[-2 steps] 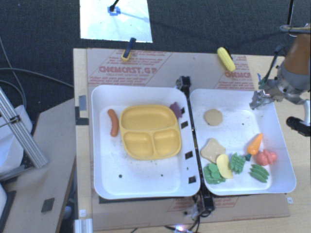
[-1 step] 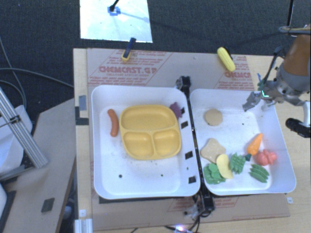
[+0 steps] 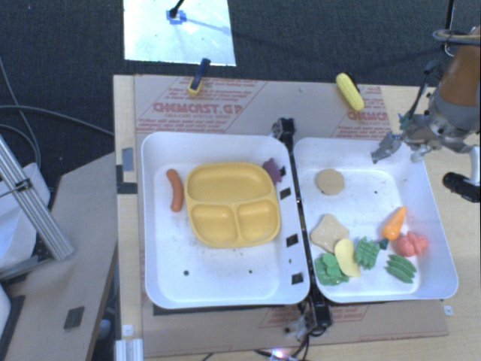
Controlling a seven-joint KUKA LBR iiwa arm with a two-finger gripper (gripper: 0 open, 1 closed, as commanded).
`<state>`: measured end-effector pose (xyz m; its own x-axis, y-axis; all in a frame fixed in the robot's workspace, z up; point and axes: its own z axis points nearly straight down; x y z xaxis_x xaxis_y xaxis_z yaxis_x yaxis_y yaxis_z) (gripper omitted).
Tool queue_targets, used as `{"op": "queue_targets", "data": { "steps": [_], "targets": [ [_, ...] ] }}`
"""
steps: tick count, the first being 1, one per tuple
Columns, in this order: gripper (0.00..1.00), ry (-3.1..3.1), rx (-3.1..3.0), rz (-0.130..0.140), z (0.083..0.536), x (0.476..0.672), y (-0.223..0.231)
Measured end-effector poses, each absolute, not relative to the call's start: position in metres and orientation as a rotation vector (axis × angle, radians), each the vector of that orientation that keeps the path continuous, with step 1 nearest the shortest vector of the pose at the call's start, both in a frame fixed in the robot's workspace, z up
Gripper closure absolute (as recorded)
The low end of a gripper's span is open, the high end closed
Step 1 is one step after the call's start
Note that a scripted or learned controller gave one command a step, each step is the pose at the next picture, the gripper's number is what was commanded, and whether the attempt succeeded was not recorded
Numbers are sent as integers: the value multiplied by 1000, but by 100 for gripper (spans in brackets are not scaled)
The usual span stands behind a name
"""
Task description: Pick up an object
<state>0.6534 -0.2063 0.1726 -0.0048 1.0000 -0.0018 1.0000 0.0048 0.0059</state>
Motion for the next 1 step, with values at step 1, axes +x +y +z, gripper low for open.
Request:
{"op": "queue_targets", "data": {
  "steps": [1],
  "targets": [
    [0,2224,2212,2,162,670,-206]
  ]
}}
